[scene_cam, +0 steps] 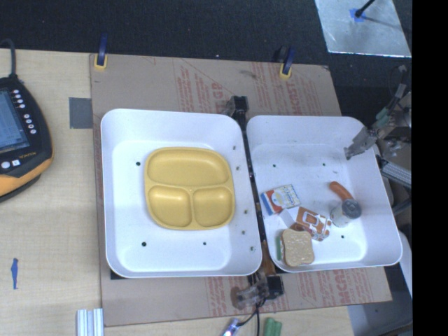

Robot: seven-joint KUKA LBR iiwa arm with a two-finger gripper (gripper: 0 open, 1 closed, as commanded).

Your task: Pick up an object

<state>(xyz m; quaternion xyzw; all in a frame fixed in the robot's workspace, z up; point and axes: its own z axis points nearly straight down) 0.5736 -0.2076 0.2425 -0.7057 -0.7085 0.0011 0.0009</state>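
The print on the small carton (283,197) in the right bin (308,142) is too small to read. My pincer (358,145) hovers over that bin's far right corner; I cannot tell its state.

Gripper (357,145) at right bin (308,135) far right rim. Bin floor just beside it bare, open passage. Clutter well toward near edge: sausage (339,188), small jar (346,211), packets (282,198), bread slice (297,248). Yellow divided plate (189,187) fills left bin (122,187) middle, well apart.

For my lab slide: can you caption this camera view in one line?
The hand hovers at the right bin's far edge, above a sausage, bread slice and small packets; a yellow divided plate fills the left bin.
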